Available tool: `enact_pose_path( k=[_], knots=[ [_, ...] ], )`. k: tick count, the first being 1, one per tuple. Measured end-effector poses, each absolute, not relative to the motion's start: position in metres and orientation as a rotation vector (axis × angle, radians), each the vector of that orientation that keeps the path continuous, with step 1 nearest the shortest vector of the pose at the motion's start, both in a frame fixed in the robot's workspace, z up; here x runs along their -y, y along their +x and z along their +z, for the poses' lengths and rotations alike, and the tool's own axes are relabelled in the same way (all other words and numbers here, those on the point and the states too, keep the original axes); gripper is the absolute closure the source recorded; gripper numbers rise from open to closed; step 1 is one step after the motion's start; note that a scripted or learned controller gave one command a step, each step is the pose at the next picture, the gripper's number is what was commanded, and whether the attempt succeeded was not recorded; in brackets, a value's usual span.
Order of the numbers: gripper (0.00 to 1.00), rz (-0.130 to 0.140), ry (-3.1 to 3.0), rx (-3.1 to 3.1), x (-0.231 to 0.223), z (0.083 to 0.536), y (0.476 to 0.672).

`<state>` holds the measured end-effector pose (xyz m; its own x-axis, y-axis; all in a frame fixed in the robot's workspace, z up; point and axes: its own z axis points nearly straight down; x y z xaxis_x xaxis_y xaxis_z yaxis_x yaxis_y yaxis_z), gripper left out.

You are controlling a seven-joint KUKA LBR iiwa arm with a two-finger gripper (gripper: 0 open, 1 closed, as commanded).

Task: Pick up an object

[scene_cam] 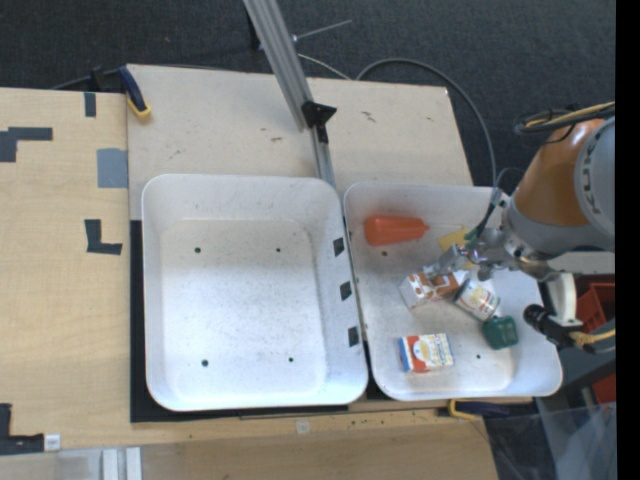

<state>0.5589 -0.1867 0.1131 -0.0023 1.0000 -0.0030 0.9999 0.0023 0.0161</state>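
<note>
The gripper (455,261) is down inside the right bin (540,373), its tip at the cluster of objects near the bin's middle, so the step in hand looks like the reach or the closing on a pick. The view is too coarse to tell whether it is open or closed, or whether anything is gripped.

Just beneath and ahead of the tip lies a small brown-and-white carton (432,288); touching that, back toward the arm, a small bottle (480,300). Beyond the tip lies an orange object (394,230); well below it, a red-and-white box (426,351); a green block (500,332) sits toward the arm.

The carton is probably the target. Next comes a firm close, then a straight lift clear of the bottle.
</note>
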Motion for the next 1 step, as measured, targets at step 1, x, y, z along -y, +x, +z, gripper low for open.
enact_pose_path(
  k=[1],
  knots=[
    [1.00,0.019,2.206,-2.211,0.1868,0.1235,0.5605]
  ],
)
